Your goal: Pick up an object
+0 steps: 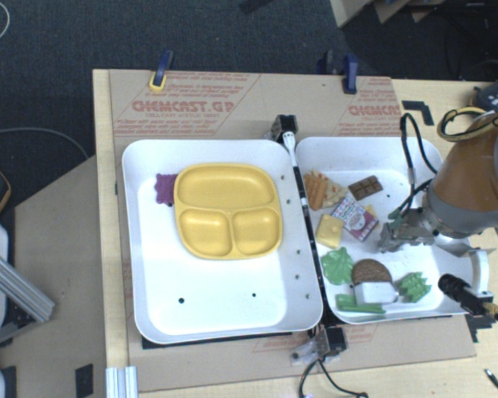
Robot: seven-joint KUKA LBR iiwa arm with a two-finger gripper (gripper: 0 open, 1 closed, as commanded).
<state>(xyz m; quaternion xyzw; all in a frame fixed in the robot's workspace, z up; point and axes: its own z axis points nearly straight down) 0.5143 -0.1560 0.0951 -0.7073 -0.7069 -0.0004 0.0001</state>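
The right bin (415, 157) holds several toy foods: an orange waffle piece (317, 191), a brown chocolate bar (364, 187), a pink-and-white packet (356, 219), a yellow cheese block (329, 232), a green leaf (338, 265), a brown round piece (371, 271) on a white block (374, 292), a green bean (361, 308) and a green broccoli piece (414, 286). My gripper (396, 236) reaches in from the right and hangs low over the bin's middle right, just right of the packet and above the brown round piece. Nothing is visibly held.
The left bin (220, 301) holds a yellow divided plate (228, 209) with a purple piece (164, 188) at its left side. A black divider with screws runs between the bins. Cables (415, 152) loop over the right bin's far right edge.
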